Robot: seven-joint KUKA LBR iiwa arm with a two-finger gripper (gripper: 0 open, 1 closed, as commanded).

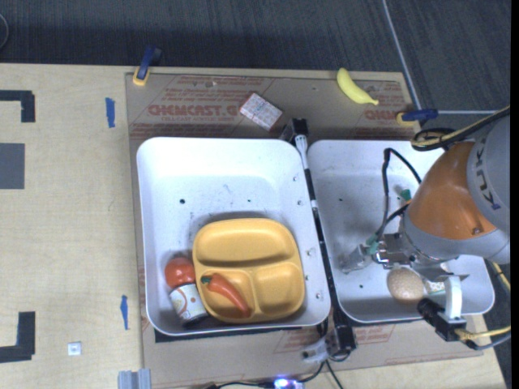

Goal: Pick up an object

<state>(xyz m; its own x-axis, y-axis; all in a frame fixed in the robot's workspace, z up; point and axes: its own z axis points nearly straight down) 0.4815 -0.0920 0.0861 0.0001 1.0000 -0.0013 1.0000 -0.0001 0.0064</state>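
Beige, egg-shaped object [405, 284] lies near the front wall of the right white bin [357, 164], just beside the metal gripper [361, 256]; whether its claw is spread or closed, I cannot tell. Open floor fills that bin's rear. Red lettering on the cardboard sheet [203, 104] reads roughly "CHEMCAST".

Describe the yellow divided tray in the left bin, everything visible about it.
The yellow tray looks like glossy moulded plastic, rounded, with three shallow compartments. It lies flat, right way up, at the near side of the left bin. An orange carrot-like piece rests in its near-left compartment; a small red-and-white object touches its left edge.
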